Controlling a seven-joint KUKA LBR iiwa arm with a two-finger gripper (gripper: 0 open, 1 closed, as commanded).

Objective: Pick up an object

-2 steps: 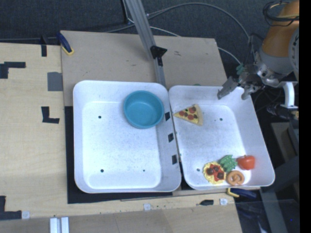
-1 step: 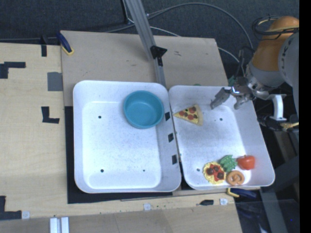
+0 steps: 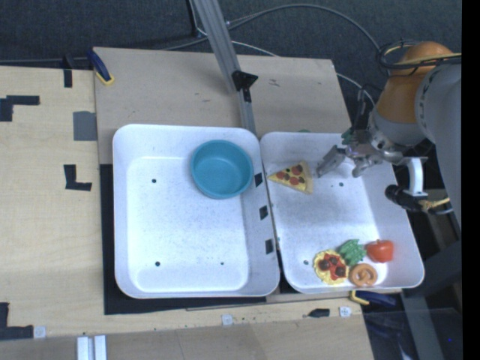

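- Overhead, gripper (image 3: 346, 164) above far part of right bin (image 3: 397, 231), fingers spread apart, nothing between them.
- Nearest: pizza slice (image 3: 292, 177), just left of fingers, not touching.
- Clustered at near edge: small pizza (image 3: 331, 266), green leafy toy (image 3: 352, 250), tomato (image 3: 380, 250), pretzel (image 3: 364, 275).
- Resting in left bin (image 3: 150, 223), far side: blue bowl (image 3: 221, 169).
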